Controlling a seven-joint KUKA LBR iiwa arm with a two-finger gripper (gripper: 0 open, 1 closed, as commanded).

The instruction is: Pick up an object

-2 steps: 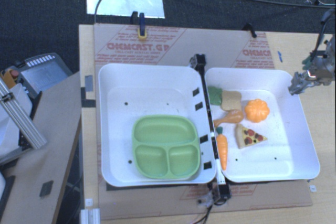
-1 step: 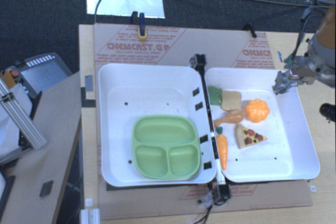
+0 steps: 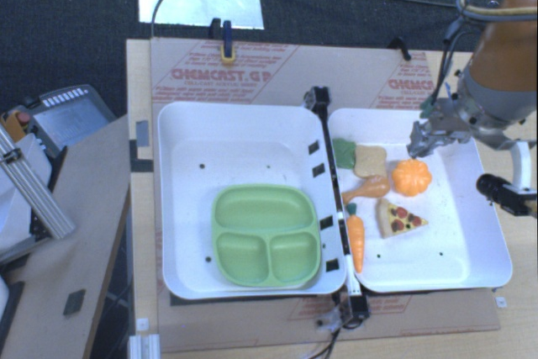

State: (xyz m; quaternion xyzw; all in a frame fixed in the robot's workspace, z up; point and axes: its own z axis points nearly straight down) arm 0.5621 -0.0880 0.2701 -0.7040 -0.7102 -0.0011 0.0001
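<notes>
In the right bin [image 3: 471, 265] lie several toy foods: an orange fruit [image 3: 411, 177], a pizza slice [image 3: 398, 219], a carrot [image 3: 356, 241], a chicken drumstick [image 3: 368, 188], a slice of bread [image 3: 370, 159] and a green leaf piece [image 3: 344, 151]. My gripper [image 3: 418, 144] hangs at the bin's upper middle, just above the orange fruit's top edge. Its tip points down and to the left. Nothing shows between it and the fruit.
The left bin [image 3: 185, 147] holds a green divided plate [image 3: 266, 234] at its front. Black clips [image 3: 318, 99] run along the seam between the two bins. A grey device [image 3: 67, 118] and a metal rail [image 3: 34, 193] sit on the table at the left.
</notes>
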